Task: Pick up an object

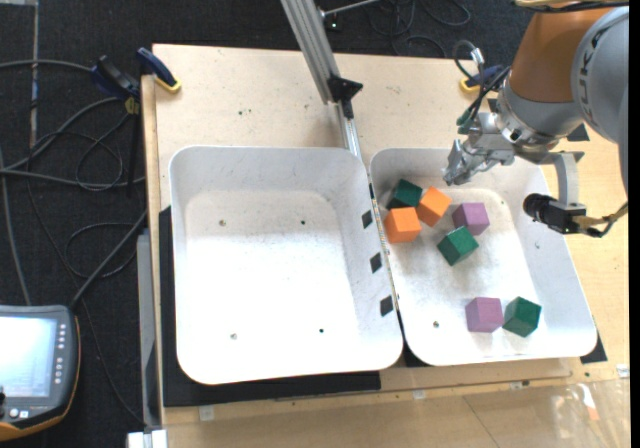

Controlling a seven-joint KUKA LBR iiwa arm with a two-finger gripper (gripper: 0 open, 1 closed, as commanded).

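Over the right bin's [560, 266] far end hangs the claw [458, 173], its grip state impossible to tell, nothing visibly held, just beyond a cluster of green [405, 194], orange [434, 205], orange [403, 224], purple [472, 217] and green [458, 244] cubes.

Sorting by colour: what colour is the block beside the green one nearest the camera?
Purple, seen in the camera view.

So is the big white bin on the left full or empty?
Empty. The left white plastic bin shows bare floor with small dark specks; the coloured blocks all sit in the right white bin.
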